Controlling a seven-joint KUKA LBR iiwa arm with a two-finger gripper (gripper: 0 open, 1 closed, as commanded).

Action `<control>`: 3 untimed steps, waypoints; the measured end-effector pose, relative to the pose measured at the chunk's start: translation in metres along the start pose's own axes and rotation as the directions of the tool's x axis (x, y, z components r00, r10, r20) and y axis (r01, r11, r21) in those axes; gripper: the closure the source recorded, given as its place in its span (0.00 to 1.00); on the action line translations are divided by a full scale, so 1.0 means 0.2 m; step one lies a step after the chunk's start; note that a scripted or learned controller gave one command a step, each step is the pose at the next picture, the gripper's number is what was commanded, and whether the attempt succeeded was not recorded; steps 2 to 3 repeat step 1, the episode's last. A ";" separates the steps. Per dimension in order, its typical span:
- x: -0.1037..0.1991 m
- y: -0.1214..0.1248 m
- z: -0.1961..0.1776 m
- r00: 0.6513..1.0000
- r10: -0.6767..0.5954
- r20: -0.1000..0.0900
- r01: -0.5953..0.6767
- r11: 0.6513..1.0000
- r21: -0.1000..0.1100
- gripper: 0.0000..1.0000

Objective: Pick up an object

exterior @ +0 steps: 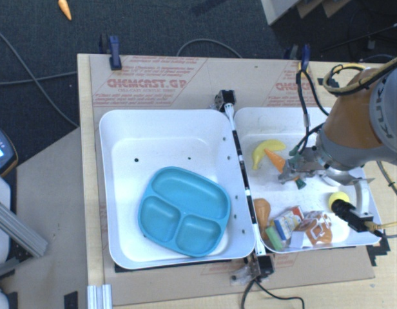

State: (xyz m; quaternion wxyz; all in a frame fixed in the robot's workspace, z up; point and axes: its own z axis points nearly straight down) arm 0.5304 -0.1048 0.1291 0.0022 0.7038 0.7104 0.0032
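Note:
My gripper (292, 172) hangs low in the right bin (263, 122), near its middle. Just to its left an orange carrot (274, 160) lies against a yellow banana (265, 150), and the gripper's tip is next to the carrot's lower end. I cannot make out whether anything is held. Toward the front of this bin are an orange-brown piece (261, 209), a colourful packet (289, 224), a brown and white packet (318, 228) and a green piece (274, 239).
A blue divided plate (183, 210) lies in the left bin (153, 127). The two bins meet at a thin rim (239, 166). A small orange carrot (64, 7) lies on the dark floor at the far left. The arm (359, 124) crosses the right bin's far right side.

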 end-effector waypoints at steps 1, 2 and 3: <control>0.39 -0.07 -0.55 1.000 -0.001 -0.001 0.001 1.000 -0.004 1.00; 0.39 -0.07 -0.55 1.000 -0.001 -0.001 0.001 1.000 -0.004 1.00; 0.39 -0.07 -0.55 1.000 -0.001 -0.001 0.001 1.000 -0.004 1.00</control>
